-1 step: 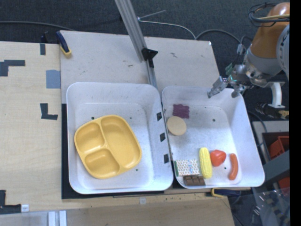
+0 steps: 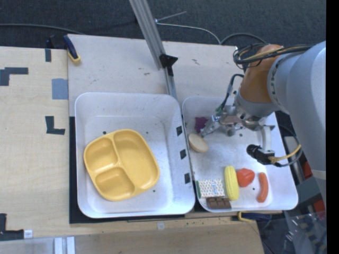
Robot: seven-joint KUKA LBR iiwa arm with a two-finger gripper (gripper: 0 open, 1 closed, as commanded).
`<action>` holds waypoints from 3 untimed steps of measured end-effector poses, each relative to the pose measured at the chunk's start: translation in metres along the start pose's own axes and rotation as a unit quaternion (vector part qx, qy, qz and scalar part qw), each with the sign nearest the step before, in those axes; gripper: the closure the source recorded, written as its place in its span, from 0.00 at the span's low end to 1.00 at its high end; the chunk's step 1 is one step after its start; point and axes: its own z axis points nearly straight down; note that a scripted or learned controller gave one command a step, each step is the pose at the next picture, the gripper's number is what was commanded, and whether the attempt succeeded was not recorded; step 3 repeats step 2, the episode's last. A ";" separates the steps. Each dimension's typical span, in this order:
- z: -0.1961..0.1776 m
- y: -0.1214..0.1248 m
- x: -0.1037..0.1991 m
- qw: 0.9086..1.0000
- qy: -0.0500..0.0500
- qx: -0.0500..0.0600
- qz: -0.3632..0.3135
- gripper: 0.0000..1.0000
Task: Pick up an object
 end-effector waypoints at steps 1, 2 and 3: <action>-0.102 0.055 0.118 1.000 0.000 -0.009 -0.003 0.00; -0.096 -0.014 0.199 1.000 0.000 -0.003 -0.002 0.00; -0.096 -0.014 0.199 1.000 0.000 -0.003 -0.002 0.00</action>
